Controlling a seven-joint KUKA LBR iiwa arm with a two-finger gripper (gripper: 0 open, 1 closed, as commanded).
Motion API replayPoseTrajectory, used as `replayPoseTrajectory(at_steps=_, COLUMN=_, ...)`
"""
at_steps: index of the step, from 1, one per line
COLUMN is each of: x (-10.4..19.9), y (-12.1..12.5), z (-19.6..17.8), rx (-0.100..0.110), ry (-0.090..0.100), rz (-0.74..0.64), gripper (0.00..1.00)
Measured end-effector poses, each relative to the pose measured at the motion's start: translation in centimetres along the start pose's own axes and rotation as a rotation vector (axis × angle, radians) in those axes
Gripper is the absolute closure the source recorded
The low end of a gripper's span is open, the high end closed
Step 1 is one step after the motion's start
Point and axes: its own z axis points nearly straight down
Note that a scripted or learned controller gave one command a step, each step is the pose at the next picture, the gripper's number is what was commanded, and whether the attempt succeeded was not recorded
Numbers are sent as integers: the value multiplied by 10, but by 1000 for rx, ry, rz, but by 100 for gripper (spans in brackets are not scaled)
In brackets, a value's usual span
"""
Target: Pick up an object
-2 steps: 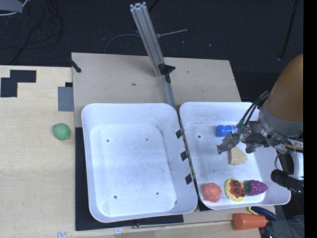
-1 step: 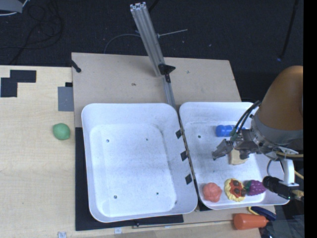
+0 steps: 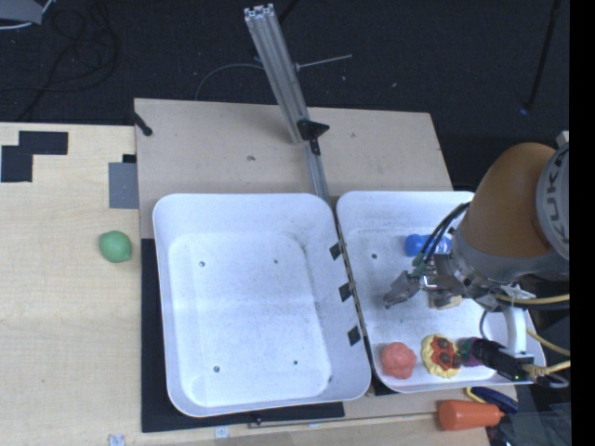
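Over a white bin point(image 3: 390, 214), reaching low toward its floor: the hand point(image 3: 402, 294), open or closed impossible to tell from this angle. Just off the hand's tip, toward the near rim, a red ball point(image 3: 398, 360), resting on the bin floor and clear of the hand. Looks soft, light and a little squashy. Probably best taken across its widest part, straight from above, with gentle pressure to stop any rolling or popping free. Just beside the ball, a yellow-and-red toy point(image 3: 441, 355). On the hand's opposite side, close by, a small blue piece point(image 3: 416, 244). Beyond the hand's tip, across the divide, the second bin point(image 3: 242, 286), showing bare white floor. Well away from the hand, out on the surface point(image 3: 56, 323), a green ball point(image 3: 115, 247).
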Motion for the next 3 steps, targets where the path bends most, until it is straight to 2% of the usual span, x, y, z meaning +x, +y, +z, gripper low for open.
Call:
replayPoseTrajectory(at_steps=1, x=-2, y=-2, z=63, rx=1, ry=0, rz=0, gripper=0)
replayPoseTrajectory(at_steps=2, x=-3, y=0, z=50, rx=-4, ry=-1, rz=2, gripper=100)
replayPoseTrajectory(at_steps=3, x=-3, y=-4, z=8, rx=-8, ry=-1, rz=1, gripper=100)
